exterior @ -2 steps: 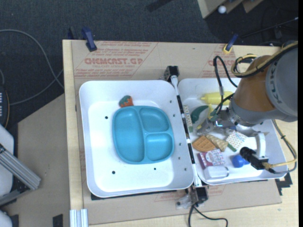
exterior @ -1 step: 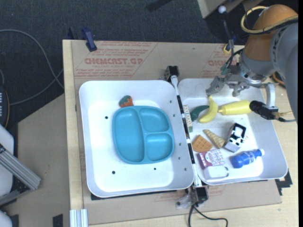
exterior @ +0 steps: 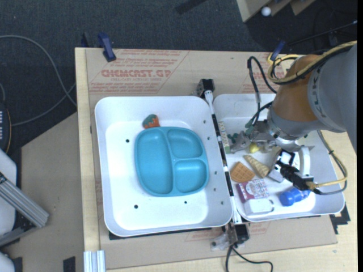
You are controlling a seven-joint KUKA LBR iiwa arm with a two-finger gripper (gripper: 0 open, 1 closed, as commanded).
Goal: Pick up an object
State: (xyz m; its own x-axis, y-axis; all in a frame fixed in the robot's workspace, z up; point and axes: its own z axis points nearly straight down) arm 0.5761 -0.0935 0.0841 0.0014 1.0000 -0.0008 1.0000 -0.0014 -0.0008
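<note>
My gripper [exterior: 253, 139] hangs low over the back left part of the right bin [exterior: 326, 204], below the arm's orange band. Just under it lie a small yellow piece [exterior: 254, 148] and a green item [exterior: 234, 143]. In front of them rest a tan ice-cream cone [exterior: 257, 164] and a waffle-like biscuit [exterior: 242, 173]. A purple-and-white packet [exterior: 253, 190], a white piece [exterior: 260, 206] and a blue toy [exterior: 292, 196] sit near the bin's front. A white-and-black object [exterior: 285, 168] lies to the cone's right.
The left bin [exterior: 113, 208] holds a blue divided plate [exterior: 171, 160] and a small orange-and-green toy [exterior: 150, 120] behind it. A metal rail [exterior: 218, 146] runs between the bins. Cables [exterior: 326, 183] trail from the arm over the right bin.
</note>
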